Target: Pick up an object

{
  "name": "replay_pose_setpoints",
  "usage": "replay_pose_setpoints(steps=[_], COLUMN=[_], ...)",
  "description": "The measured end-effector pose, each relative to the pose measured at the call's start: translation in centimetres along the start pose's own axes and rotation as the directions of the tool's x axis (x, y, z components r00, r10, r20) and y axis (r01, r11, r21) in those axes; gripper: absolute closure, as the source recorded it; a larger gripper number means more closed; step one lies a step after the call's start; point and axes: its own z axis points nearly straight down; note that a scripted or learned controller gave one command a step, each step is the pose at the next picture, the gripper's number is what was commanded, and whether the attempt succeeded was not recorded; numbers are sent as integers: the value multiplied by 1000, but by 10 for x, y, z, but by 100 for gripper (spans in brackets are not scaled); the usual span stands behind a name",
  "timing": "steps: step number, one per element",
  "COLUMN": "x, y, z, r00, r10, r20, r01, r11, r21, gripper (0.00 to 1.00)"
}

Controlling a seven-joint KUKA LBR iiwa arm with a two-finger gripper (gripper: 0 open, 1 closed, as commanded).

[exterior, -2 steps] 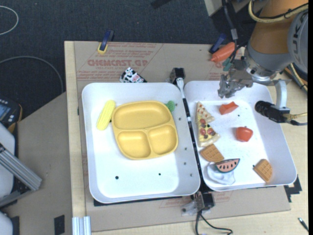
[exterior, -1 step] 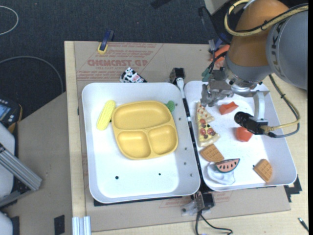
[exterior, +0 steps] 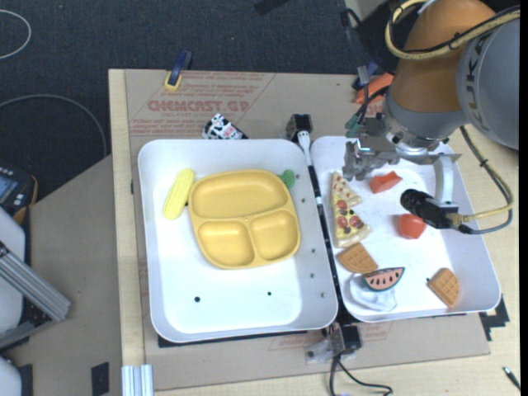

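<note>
My gripper (exterior: 358, 165) hangs over the far left part of the right bin (exterior: 487, 280). It is just above the tip of a pizza slice (exterior: 346, 210) and beside an orange-red wedge (exterior: 385, 181). I see nothing held in it. Also in this bin are a red block (exterior: 411, 227), a brown waffle piece (exterior: 357, 259), a watermelon slice (exterior: 384, 279) resting on a white object (exterior: 369, 298), and a second waffle piece (exterior: 444, 286) at the near right.
The left bin (exterior: 239, 304) holds a yellow divided plate (exterior: 243, 217), a corn cob (exterior: 177, 193) to its left and a green piece (exterior: 287, 177) at its far right corner. A black-and-white toy (exterior: 223, 128) and a blue-yellow clip (exterior: 176, 71) lie on the board beyond the bins.
</note>
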Motion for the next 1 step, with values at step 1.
replay_pose_setpoints(steps=[1], x=[-3], y=[8], z=[9], r00=[1000], r10=[0], r20=[2], r01=[0], r11=[1000], r21=[-2], gripper=[100])
